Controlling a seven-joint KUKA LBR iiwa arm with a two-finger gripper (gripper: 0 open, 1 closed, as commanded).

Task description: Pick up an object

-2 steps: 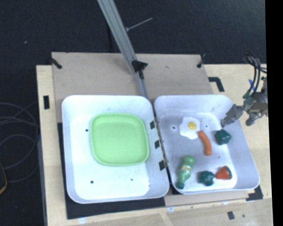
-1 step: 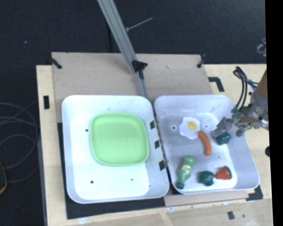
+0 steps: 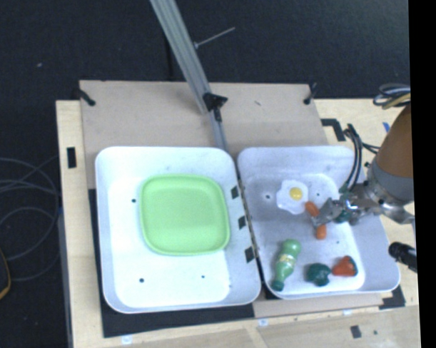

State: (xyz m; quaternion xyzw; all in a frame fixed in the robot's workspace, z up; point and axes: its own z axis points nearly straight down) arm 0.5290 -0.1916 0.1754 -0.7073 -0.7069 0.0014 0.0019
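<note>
We log the gripper (image 3: 336, 212) low inside the right bin (image 3: 371, 264), at right of centre in the frame, reaching in from the right edge. Whether it is open, closed or gripping anything we cannot tell. Candidate objects all lie in this bin: a toy fried egg (image 3: 292, 196) above centre, an orange piece (image 3: 313, 209) just beside the gripper, a second orange piece (image 3: 321, 232) just below it, a green bottle (image 3: 285, 262) lower left, a dark green item (image 3: 318, 274) and a red-orange item (image 3: 343, 267) near the bottom wall. The left bin (image 3: 122, 280) holds a green plate (image 3: 184, 214). We judge the pick as not yet made: nothing is visibly lifted, and grasping and raising remain.
</note>
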